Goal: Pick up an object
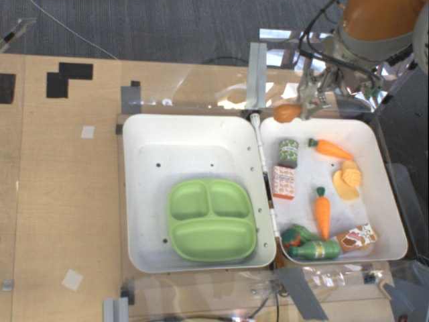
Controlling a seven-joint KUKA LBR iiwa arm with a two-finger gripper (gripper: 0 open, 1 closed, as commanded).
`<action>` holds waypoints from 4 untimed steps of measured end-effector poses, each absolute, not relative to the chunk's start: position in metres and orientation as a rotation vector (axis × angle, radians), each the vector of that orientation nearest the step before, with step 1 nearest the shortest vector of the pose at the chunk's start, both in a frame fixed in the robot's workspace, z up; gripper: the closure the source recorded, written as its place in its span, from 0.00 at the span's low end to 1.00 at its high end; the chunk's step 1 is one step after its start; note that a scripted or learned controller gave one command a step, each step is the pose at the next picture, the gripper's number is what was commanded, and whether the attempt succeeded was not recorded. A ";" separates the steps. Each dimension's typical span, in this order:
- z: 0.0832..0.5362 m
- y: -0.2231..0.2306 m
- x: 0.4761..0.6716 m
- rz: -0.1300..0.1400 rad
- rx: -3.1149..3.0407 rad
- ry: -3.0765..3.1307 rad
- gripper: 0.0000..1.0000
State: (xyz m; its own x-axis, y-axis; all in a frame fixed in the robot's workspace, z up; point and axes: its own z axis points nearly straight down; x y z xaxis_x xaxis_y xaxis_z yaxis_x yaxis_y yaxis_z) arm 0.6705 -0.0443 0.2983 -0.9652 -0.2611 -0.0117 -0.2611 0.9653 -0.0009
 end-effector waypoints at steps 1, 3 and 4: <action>0.290 -0.054 0.592 -0.002 -0.611 3.071 1.00; 0.296 -0.081 0.585 -0.001 -0.584 3.080 1.00; 0.311 -0.079 0.588 -0.004 -0.584 3.066 1.00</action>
